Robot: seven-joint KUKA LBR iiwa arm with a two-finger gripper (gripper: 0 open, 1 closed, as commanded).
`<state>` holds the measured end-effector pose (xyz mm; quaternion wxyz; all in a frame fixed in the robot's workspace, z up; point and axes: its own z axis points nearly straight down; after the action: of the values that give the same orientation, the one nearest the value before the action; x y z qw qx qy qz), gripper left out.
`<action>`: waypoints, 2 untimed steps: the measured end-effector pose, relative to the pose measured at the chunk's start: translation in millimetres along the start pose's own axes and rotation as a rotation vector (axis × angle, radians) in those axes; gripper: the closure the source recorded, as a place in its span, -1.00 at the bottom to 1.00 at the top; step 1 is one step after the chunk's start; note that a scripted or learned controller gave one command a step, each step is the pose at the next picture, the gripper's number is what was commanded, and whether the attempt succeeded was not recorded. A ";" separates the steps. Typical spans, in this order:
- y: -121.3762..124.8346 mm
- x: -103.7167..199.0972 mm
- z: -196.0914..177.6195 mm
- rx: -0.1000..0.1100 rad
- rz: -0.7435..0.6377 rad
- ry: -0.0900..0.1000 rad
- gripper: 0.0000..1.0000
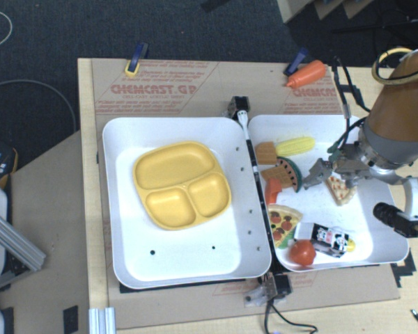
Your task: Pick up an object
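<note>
A tomato (302,253) sits at the right bin's (386,256) near edge beside a pizza slice (284,221) and a small black-and-white toy (332,239); further right, the gripper (332,174) hangs with jaws spread wide over a pale waffle-like wedge (342,189). That toy looks light, rigid and slick, best pinched across its narrow sides.

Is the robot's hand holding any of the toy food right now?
Nothing shows between the fingers of the hand. It sits above the right bin, close to the waffle piece.
</note>
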<state>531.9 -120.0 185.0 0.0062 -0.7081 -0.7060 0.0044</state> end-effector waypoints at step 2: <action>-1.9 -8.5 43.9 -0.008 -0.001 0.000 -1.00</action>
<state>529.3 -128.4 141.1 0.0031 -0.7077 -0.7065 0.0016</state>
